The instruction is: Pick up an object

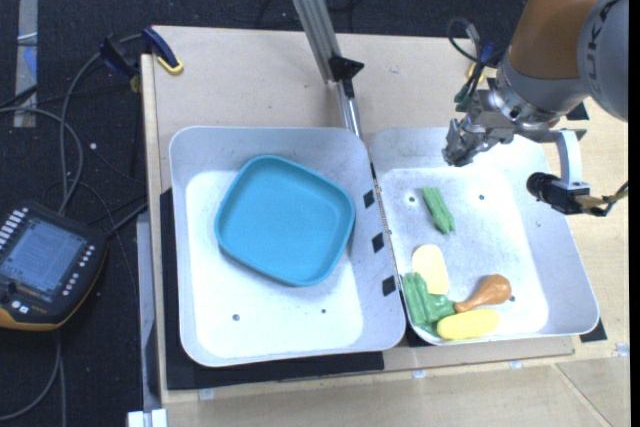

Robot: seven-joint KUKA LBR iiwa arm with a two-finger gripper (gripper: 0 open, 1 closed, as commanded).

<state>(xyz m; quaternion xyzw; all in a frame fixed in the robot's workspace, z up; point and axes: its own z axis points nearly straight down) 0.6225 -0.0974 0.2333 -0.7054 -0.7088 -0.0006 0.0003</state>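
Note:
My gripper (459, 152) hangs over the far edge of the right bin (560, 245), above and apart from the objects. A small green bean-like piece (437, 209) lies in the middle of that bin, just below the gripper. Near the front lie a pale yellow slice (431, 267), a green vegetable (424, 301), a brown drumstick-shaped piece (486, 292) and a yellow piece (468, 324). Nothing shows between the fingers.
The left bin (200, 315) holds a blue square plate (285, 219). A metal pole (310, 0) slants down to the divide between the bins. A black bracket (556, 190) sticks in at the right bin's far right edge.

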